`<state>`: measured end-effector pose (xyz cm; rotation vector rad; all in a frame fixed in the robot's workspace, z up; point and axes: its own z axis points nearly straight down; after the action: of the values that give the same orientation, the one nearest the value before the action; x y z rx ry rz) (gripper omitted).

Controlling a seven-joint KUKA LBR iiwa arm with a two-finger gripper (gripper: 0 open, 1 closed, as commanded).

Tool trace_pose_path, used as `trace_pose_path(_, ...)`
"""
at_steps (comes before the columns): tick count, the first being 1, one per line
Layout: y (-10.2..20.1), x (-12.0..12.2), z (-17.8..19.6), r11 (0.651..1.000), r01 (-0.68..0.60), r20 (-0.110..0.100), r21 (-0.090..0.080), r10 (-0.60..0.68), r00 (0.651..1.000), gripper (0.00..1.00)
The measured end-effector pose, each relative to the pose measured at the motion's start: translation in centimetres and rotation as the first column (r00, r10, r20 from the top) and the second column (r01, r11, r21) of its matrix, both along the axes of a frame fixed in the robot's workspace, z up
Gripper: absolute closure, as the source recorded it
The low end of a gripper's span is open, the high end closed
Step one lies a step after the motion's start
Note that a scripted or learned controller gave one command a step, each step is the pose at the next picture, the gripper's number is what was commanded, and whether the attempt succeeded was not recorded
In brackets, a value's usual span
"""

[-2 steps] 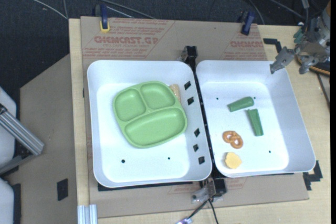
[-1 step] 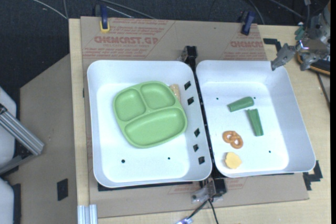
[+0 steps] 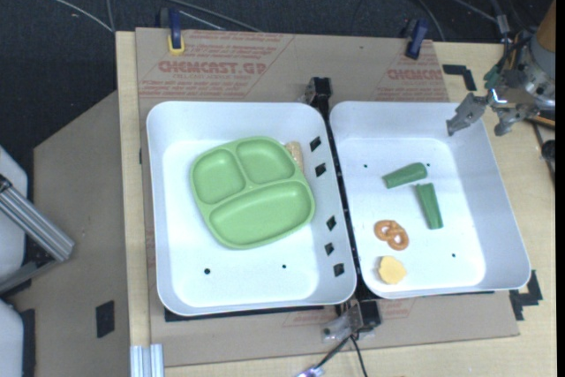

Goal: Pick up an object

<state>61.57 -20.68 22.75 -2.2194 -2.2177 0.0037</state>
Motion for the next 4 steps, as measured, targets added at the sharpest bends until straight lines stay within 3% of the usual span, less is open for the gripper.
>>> trace_pose_path(2,-0.1,0.3,-11.5,1.000,-0.001,-0.001,0.000,0.001,1.000,0.00)
trace_pose_path(3,-0.1,0.5,-10.0,1.000,-0.001,0.007,-0.001,0.001,1.000,1.00)
trace_pose_path(4,-0.2,0.6,-3.4,1.000,-0.002,0.013,-0.004,0.002,1.000,1.00)
